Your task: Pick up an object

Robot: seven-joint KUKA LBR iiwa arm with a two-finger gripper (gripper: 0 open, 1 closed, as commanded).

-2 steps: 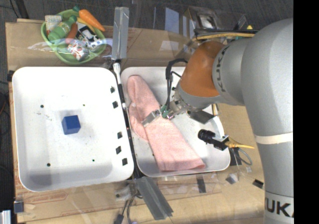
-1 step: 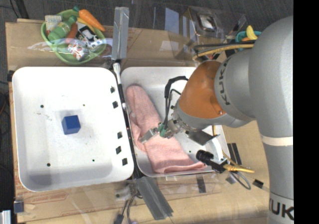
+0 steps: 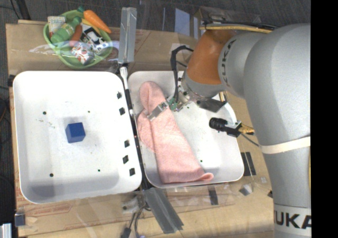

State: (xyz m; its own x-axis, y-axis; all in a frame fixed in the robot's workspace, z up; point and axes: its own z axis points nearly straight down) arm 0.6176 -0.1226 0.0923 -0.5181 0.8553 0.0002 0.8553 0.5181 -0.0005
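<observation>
A pink cloth (image 3: 166, 142) lies lengthwise in the right bin (image 3: 224, 171), from the bin's far left corner down to its near edge. My gripper (image 3: 158, 110) is low over the cloth's upper part, its grey fingers resting on the fabric. A blue cube (image 3: 75, 132) sits alone in the left bin (image 3: 31, 179), far from the gripper.
A green bowl (image 3: 79, 38) holding a toy carrot and several small items stands behind the left bin. The arm's big grey body covers the right side of the bench and part of the right bin's far edge.
</observation>
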